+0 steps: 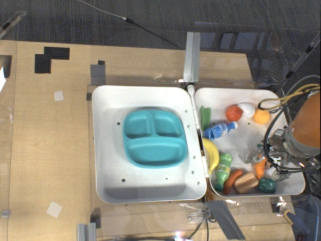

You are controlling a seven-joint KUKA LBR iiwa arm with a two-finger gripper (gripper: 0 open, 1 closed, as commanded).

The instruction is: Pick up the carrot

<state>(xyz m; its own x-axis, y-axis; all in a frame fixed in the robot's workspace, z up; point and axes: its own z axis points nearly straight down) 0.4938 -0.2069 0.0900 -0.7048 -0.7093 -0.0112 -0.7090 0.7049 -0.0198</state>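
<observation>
two shallow white plastic bins are seen side by side on a light wooden bench. the left bin holds a teal plastic divided plate, set near its middle with three compartments. the right bin holds a clutter of toy food. a flat green piece stands against the left wall, and a blue plastic bottle lies tilted just beside it. a red-orange round fruit, a white round object and a small orange ball are lined up near the far wall, the first two touching. a yellow banana lies along the left wall, with a green vegetable piece below it. a brown cylindrical piece and a dark teal lump rest at the near wall.

the orange carrot is found in the near right part of the right bin, just above the brown piece, directly beneath the gripper. the gripper is lowered over the carrot and partly hides it; whether the carrot is clasped cannot be told, as the tips are lost among cables and the arm's orange band.
</observation>
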